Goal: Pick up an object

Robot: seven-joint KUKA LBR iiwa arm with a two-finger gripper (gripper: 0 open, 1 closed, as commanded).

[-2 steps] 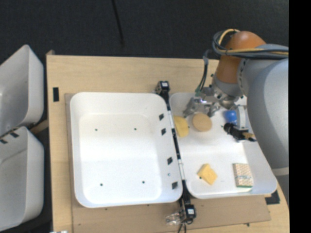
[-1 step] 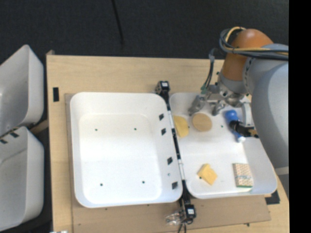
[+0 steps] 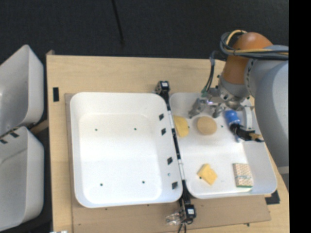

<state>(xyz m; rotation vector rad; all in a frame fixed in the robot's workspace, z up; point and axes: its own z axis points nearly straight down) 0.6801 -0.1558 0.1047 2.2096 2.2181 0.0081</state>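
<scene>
Claw (image 3: 208,109) hovers over the tan ball (image 3: 206,125) in the right bin (image 3: 260,169), fingers spread, nothing lifted yet.

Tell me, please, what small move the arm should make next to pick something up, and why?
Probably lower the pincer straight down onto the round tan object: it lies just in front of the pincer in the right bin, apart from the yellow pieces.
</scene>
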